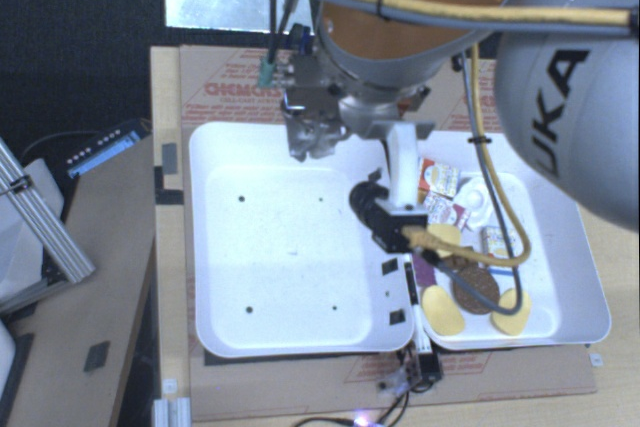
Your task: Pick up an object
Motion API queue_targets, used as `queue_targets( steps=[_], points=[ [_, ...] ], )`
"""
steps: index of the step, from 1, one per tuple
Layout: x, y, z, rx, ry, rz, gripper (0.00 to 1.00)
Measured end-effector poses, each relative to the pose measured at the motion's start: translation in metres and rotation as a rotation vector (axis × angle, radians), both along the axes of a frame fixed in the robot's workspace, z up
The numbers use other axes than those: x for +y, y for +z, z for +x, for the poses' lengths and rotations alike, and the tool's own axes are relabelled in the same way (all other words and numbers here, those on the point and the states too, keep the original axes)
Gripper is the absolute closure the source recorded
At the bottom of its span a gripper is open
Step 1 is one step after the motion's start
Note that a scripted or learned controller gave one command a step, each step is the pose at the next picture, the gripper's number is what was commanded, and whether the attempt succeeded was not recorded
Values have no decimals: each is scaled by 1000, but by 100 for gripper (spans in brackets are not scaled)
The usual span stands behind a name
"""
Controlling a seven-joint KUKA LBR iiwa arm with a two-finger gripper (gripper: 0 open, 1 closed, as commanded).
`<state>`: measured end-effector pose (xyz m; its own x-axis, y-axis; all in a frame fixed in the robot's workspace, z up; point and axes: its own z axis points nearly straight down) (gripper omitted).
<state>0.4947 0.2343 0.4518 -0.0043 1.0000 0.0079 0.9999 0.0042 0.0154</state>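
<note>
Mounted above the bench, fixed, looking down at a slant on both bins. Set close enough that the arm (480,5), entering from three o'clock, swells across twelve to two o'clock and hides the far rim of the right bin (560,265). Left bin (290,245) near centre, seen whole; right bin toward four o'clock. Cardboard sheet (230,85) under the bins showing at eleven o'clock, dark floor (70,25) beyond at ten. Single vantage, nothing shared with another.

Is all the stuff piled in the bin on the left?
No, the left bin shows bare white floor, while the packets and yellow pieces lie in the right bin.
</note>
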Motion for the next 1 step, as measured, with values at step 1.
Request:
queue_targets(
  steps=[1],
  points=[
    [0, 89, 33, 4, -2, -3, 100]
  ],
)
